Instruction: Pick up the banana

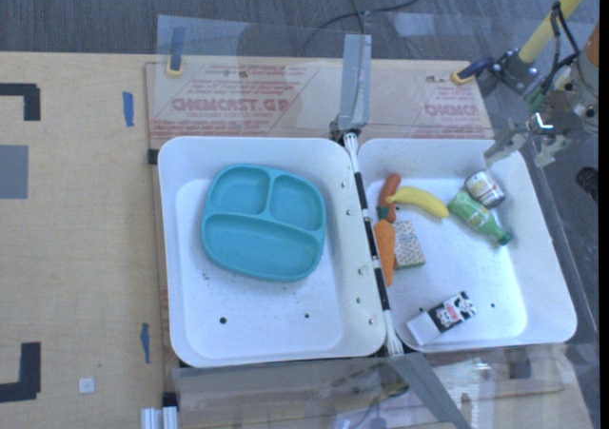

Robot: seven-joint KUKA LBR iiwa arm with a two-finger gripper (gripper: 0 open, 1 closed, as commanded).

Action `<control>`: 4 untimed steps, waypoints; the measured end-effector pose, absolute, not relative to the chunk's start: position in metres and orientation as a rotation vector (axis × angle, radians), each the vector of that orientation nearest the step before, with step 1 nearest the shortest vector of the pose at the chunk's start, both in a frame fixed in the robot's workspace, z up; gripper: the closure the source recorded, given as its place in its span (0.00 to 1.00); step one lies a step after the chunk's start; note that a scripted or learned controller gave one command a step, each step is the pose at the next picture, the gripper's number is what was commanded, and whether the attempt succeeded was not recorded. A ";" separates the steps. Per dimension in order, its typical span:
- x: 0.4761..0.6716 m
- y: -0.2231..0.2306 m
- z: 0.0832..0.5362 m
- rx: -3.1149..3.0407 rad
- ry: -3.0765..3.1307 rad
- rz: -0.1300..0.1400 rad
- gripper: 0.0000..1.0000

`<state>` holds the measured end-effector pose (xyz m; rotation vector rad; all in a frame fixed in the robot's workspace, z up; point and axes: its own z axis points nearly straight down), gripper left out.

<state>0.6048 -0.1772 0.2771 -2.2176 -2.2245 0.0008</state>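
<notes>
Banana: there it is, the banana (420, 202), lying in the right bin (533, 318), upper-left part of that bin, a little right of the frame's centre.
Long axis: runs left to right across the frame, dipping slightly toward its right tip.
Neighbours: a carrot (384, 244) just below its left end, a small reddish vegetable (390, 187) at that same end, a patterned sponge-like block (410, 244) below it; the green bottle (479, 216) and a small can (486, 188) sit off its right tip, close but apart.
End effector: up at the frame's right edge, the end effector (538, 127) hangs over the right bin's upper-right corner; whether it is spread or pressed together, I cannot tell from here.
Direction to go: the banana lies left and down-frame from it, past the can and bottle.
Left bin: the left bin (186, 313) carries a blue divided plate (264, 223), well away from the action.
</notes>
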 end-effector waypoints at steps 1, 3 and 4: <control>0.616 -0.118 0.117 -1.960 -2.456 -0.001 0.00; 0.604 -0.154 0.094 -1.663 -2.665 -0.001 0.00; 0.659 -0.117 0.088 -1.416 -2.813 -0.002 0.00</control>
